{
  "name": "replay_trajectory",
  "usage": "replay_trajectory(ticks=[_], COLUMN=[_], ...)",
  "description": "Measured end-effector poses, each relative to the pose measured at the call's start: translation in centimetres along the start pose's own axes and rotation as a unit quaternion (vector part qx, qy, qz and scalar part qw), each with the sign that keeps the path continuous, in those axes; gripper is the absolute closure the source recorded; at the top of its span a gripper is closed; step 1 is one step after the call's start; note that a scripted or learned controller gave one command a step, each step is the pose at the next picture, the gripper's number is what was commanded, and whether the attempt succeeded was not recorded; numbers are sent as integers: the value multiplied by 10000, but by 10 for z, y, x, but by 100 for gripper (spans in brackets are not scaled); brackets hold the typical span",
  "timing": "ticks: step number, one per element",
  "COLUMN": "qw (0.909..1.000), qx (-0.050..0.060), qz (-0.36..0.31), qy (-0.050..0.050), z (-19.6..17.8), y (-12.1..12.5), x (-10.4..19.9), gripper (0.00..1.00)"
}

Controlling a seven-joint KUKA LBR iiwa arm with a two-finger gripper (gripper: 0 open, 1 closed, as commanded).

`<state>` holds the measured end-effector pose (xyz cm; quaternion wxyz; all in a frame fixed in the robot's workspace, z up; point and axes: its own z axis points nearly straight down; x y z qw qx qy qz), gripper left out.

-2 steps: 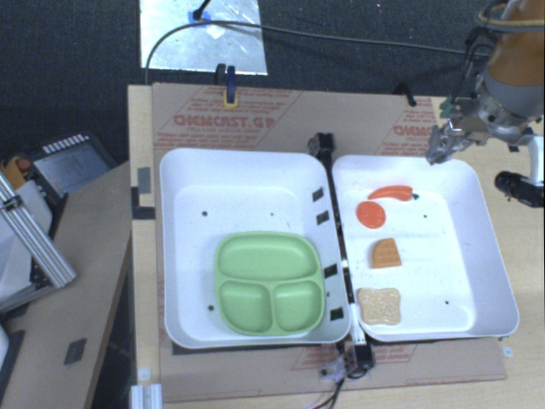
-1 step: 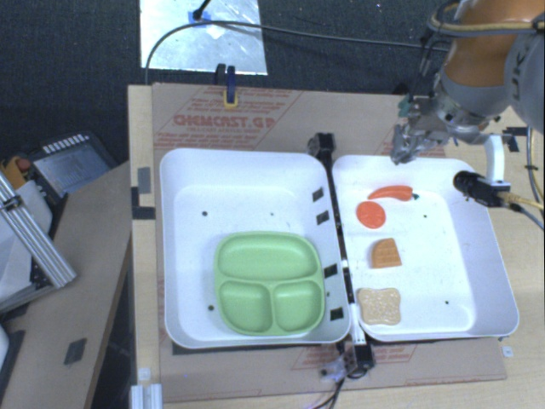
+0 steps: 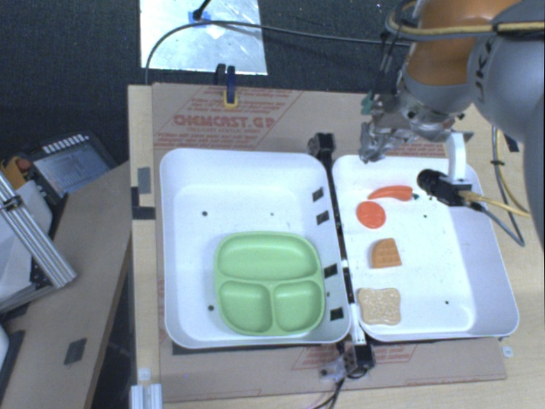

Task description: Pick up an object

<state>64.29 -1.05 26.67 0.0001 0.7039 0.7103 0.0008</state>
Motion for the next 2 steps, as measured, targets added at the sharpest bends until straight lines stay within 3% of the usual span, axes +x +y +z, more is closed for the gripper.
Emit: replay_trajectory(ticks=[2], qw=[10000], qx=[5], qz=[6], qy=[0], z=[33], y=[2], x=[92], gripper=[100])
